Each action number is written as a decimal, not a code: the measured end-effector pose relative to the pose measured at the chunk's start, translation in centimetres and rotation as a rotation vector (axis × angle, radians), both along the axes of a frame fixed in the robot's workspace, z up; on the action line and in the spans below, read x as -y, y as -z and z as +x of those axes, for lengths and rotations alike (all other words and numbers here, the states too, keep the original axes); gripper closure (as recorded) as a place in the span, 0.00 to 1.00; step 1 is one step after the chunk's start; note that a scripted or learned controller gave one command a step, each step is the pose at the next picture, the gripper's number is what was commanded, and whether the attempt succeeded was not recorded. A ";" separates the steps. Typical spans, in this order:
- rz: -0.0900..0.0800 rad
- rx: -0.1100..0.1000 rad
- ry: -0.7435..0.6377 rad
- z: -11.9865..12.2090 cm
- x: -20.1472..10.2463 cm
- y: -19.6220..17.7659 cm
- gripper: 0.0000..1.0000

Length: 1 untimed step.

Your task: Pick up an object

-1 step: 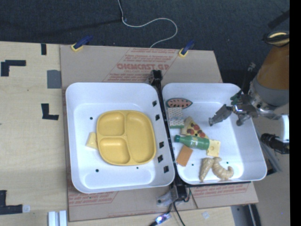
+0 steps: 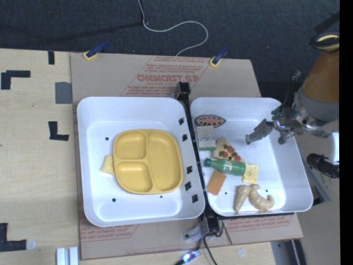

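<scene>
My gripper (image 2: 266, 138) hangs over the right part of the right bin (image 2: 292, 164), open, with nothing between its fingers. Toy foods lie to its left along the bin's left side: a watermelon slice (image 2: 210, 120), a pizza slice (image 2: 226, 148), a green bottle (image 2: 226, 167), a cheese wedge (image 2: 251, 173), an orange stick (image 2: 216, 184) and two tan pastry pieces (image 2: 253, 197). The nearest of them, the pizza slice and the bottle, are a short way from the left fingertip (image 2: 250, 139).
The left bin (image 2: 91, 148) holds a yellow divided plate (image 2: 148, 161) with a pale yellow piece (image 2: 106, 164) tucked at its left edge. A black clip (image 2: 182, 89) sits where the bins meet at the back. A white cable (image 2: 165, 26) loops behind the bins.
</scene>
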<state>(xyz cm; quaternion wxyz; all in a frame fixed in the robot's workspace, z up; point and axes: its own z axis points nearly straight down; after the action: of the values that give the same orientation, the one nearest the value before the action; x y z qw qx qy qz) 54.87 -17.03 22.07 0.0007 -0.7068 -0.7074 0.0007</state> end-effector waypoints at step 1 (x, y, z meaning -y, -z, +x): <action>0.000 -0.004 0.000 -0.7 0.2 4.6 0.00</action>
<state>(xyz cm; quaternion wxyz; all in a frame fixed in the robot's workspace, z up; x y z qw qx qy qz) 54.17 -17.23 17.46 0.0022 -0.7066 -0.7076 0.0020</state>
